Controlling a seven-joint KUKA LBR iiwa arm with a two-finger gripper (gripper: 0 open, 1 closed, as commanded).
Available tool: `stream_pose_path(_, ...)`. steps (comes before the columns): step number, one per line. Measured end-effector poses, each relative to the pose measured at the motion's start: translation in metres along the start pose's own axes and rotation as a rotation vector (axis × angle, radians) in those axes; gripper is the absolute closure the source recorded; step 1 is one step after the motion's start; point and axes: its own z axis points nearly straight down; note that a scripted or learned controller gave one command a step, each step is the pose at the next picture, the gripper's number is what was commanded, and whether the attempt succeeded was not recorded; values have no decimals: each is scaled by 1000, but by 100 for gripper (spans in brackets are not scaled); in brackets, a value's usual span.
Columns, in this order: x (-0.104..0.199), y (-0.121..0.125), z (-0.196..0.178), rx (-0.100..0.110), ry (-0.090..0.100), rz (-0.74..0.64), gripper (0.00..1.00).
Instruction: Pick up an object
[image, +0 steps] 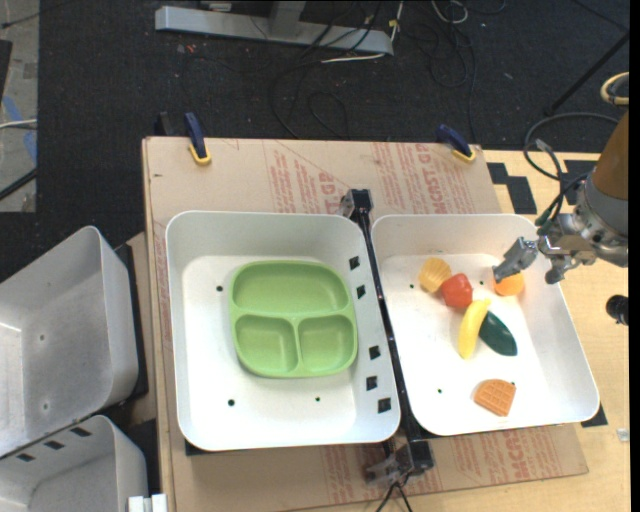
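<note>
Jaws open with nothing between them, gripper (533, 258) over right bin (575, 345) at its 1 o'clock, small orange toy (510, 285) just below, green plate (294, 317) in left bin (200, 330)

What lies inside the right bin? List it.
The right bin holds a yellow-orange piece, a red piece, a yellow banana, a dark green piece, a waffle-like orange piece, and a small orange piece partly covered by the gripper.

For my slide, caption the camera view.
Gripper above toy foods in right bin; green tray in left bin.
</note>
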Motion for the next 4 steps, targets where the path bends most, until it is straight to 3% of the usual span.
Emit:
stream_pose_path(1,1,3,-9,-14,-3,-4,0)
stream_pose_path(4,6,16,127,-11,-2,-4,0)
